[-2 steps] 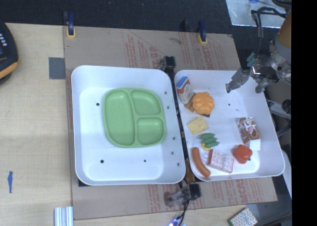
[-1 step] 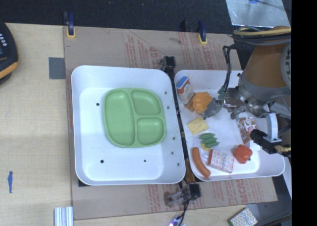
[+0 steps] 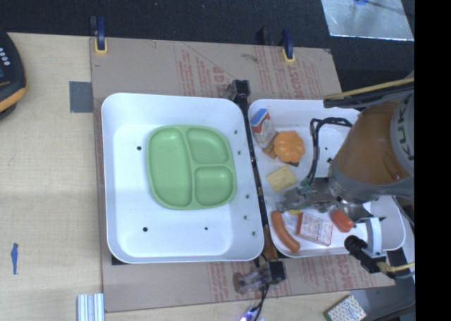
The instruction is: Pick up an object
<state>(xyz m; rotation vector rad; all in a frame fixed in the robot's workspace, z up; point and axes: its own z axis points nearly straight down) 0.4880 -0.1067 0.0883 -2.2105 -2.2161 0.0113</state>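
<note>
Two white bins sit side by side; I see my claw (image 3: 304, 198) low in the right bin (image 3: 320, 108). It hangs just beside the yellow block (image 3: 281, 177), above the sausage (image 3: 285, 232). I cannot tell its opening.

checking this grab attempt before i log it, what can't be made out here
- Gripper: in the camera view the arm's wrist covers it, so open or shut cannot be judged, nor whether it holds anything.
- Right bin: its far right part lies under the arm.
- Red item: partly covered by the wrist, too small to identify.
- Packet: print too small to read.
</note>
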